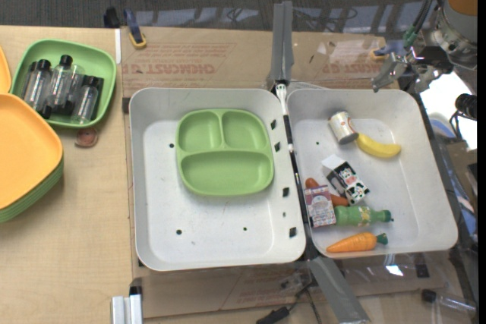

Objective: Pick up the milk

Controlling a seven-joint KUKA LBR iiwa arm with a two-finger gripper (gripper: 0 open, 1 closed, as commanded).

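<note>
Camera view, looking down on both bins. Milk carton (pixel 345 179): small white box with black cow-patch print, lying on its side in the right bin (pixel 425 163), roughly mid-bin, set at a diagonal. It touches or nearly touches the pink packet (pixel 320 207) at its lower left and the orange-red item (pixel 332 198) just below; the green bottle (pixel 362 217) lies close under it. Carrot (pixel 355 242) further down by the front wall. Banana (pixel 378 146) and small tin can (pixel 342 126) sit apart toward the back.

Handling, judged from looks: a toy-sized carton, probably light and fairly stiff, flat faces with a smooth printed skin that could slip under hard pads. Best hold seems across the two long flat sides, jaws set square to the diagonal, near mid-length. The upper-right side is free; the lower-left side is crowded, so a finger there may nudge the packet.

Gripper (pixel 395 68): above the back rim of the right bin, well apart from the carton, holding nothing that I can see. Fingers too small and cluttered to read; cannot tell whether they stand apart or together.

Left bin (pixel 152 163) holds a green divided plate (pixel 225 151).
</note>
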